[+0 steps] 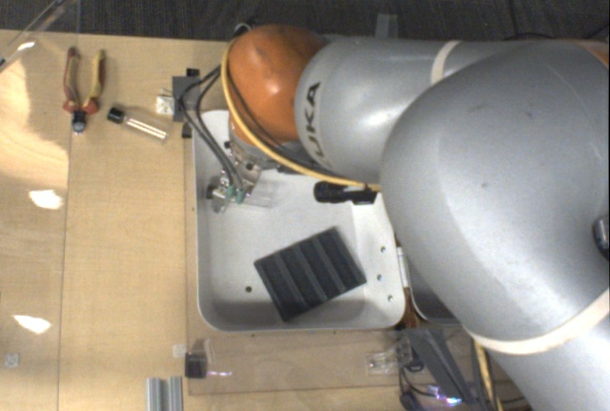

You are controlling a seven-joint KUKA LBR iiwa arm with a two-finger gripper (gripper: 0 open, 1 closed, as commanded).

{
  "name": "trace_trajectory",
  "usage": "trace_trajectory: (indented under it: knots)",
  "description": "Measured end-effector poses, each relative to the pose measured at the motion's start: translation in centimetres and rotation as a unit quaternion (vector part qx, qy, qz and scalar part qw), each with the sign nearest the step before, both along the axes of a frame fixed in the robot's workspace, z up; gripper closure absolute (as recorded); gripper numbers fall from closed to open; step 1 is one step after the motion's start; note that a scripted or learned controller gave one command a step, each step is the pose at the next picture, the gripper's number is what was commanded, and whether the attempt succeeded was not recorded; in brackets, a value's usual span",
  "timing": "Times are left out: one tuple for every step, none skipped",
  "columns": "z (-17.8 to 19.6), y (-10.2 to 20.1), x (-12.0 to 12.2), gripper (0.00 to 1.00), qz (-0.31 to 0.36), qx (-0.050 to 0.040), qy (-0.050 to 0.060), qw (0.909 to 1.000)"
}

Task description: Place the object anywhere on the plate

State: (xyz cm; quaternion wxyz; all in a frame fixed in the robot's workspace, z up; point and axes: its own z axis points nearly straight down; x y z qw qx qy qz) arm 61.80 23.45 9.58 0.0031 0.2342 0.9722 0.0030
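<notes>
pliers (83,83): red handles, flat on the bare bench (114,237), well left of the claw and higher in the view.
tube (139,122): small and clear with a dark cap, on the bench between the pliers and the claw, a little above claw level.
bin (224,276): white and shallow; the claw hangs over its upper left corner.
claw (227,193): low over the bin, under the arm's orange dome. Tip is small and blurred, so I cannot tell whether it is open or closed. Pale greenish bit at the tip, possibly a clear scrap.
block (310,274): black, ridged, lying slantwise on the bin floor, below and right of the claw, clearly apart from it.
arm (496,209): grey, bulky, right of the claw.
</notes>
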Motion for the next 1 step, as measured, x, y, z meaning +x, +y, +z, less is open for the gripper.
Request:
trace_trajectory:
  knots:
    - [10.08,0.17,1.90,1.00,0.020,0.0003,-0.001,0.9998]
